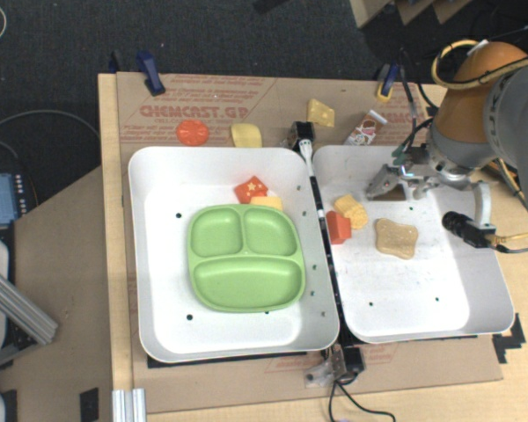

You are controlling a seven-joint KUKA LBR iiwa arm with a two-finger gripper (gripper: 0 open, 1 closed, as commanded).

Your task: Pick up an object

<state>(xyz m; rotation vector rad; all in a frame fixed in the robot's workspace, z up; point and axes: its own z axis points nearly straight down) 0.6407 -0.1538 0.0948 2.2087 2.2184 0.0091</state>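
My gripper point(394, 183) hangs low over the back part of the right bin point(440, 315), below the arm's orange band. Nothing shows in it. In that bin a tan bread-shaped piece point(396, 237) lies just in front of the gripper. A yellow piece point(351, 209) and a red piece point(338, 228) lie by the bin's left wall, to the gripper's front left. The left bin point(158, 236) holds a green divided plate point(245, 258), with a red star block point(251, 188) and a yellow piece point(267, 203) behind it.
On the cardboard behind the bins lie an orange item point(192, 132), a yellow item point(245, 135), a yellow wedge point(320, 112), a small packet point(363, 131) and a black object point(303, 134). A black cable plug point(462, 227) hangs over the right bin's right side.
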